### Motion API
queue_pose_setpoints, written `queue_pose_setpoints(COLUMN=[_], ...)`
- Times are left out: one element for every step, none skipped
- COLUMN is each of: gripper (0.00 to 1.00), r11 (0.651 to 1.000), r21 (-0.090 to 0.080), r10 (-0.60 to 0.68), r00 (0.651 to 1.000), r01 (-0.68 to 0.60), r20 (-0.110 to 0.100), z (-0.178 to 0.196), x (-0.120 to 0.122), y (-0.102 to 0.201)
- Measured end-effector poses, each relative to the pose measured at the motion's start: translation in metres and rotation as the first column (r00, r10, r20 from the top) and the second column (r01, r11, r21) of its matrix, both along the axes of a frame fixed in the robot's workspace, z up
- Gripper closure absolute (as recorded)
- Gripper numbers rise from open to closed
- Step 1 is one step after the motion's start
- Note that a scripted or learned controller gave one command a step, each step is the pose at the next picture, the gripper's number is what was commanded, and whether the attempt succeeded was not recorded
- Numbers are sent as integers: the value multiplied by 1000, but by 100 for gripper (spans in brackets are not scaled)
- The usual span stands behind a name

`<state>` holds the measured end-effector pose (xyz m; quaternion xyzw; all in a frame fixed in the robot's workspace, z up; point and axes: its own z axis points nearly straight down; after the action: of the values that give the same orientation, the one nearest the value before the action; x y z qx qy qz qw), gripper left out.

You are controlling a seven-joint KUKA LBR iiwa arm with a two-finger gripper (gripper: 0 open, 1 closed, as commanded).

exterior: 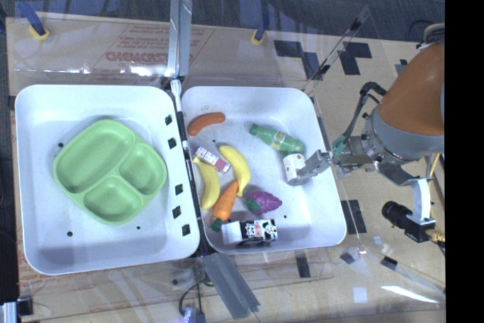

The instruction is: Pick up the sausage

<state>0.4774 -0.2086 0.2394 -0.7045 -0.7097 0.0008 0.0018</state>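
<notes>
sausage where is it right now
The sausage lies in the right bin, in its far left corner near the divider between the bins, just above the small wrapped snack and the two bananas.

I am seeing my robot arm (412, 113) at the right side of the picture, wearing a big round orange band over a grey ring. A thin black cable is looping beside it. Its gripper (301, 169) is looking silvery grey, with small metal parts behind.
</notes>
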Motion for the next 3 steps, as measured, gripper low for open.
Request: queue_pose_setpoints(gripper=[0, 0, 0], r11=[984, 951, 864], r21=[-2, -2, 1], r10=[-177, -311, -503], r00=[984, 951, 864], r01=[177, 311, 503], r20=[1, -3, 9], z=[13, -52, -139], x=[111, 134, 182], y=[47, 91, 110])
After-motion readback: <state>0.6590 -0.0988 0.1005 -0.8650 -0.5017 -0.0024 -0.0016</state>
